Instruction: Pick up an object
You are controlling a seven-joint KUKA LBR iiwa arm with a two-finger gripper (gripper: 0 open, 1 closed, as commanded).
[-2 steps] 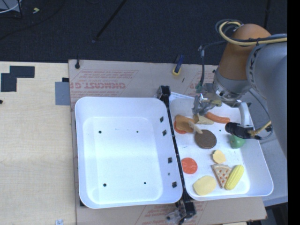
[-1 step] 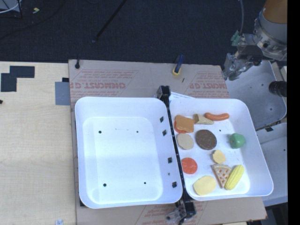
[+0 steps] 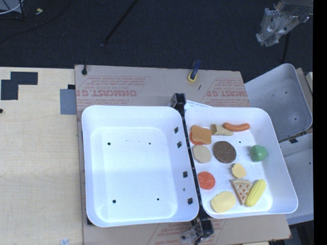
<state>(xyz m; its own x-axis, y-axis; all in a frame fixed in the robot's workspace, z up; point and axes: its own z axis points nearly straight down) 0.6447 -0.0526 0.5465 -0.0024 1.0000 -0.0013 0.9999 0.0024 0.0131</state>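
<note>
White bins (image 3: pixel 102 119); green ball (image 3: pixel 259 153); yellow corn (image 3: pixel 255 193); brown disc (image 3: pixel 224 151).

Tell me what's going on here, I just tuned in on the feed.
The arm's claw hangs high at the upper right, away from both bins and carrying nothing that I can see. The right bin holds the toy foods: a sausage, a green piece, a brown disc, a red disc, a corn cob and several more. The left bin sits beside it. No pick is under way.

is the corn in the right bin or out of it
In. The corn lies flat on the floor of the right bin, near its lower right corner, beside the waffle piece.
</note>
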